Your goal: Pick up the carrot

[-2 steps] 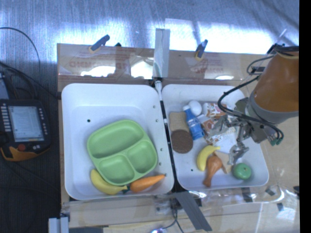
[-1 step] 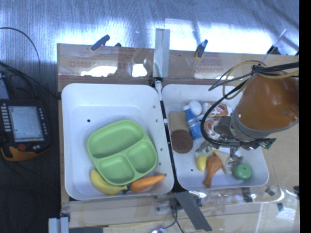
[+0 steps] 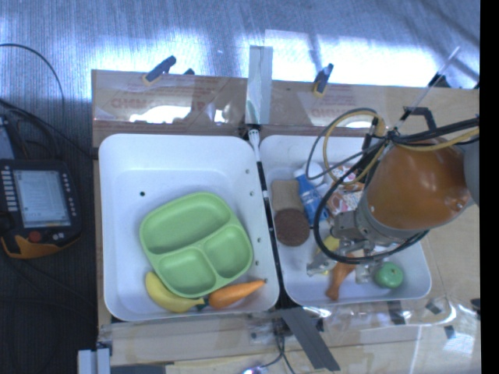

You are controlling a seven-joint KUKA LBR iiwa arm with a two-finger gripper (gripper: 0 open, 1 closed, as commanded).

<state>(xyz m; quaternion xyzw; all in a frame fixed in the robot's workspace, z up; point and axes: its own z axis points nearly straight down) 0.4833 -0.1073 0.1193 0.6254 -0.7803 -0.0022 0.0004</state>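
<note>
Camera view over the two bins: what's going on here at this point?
The arm reaches in from the right and hangs low over the right bin, its gripper down among the items there. The carrot lies in the left bin, by the near edge of the green plate, next to a banana. Under the gripper sit an orange piece, a green ball and a brown disc. Nothing is visibly held, and the carrot is untouched.
</note>
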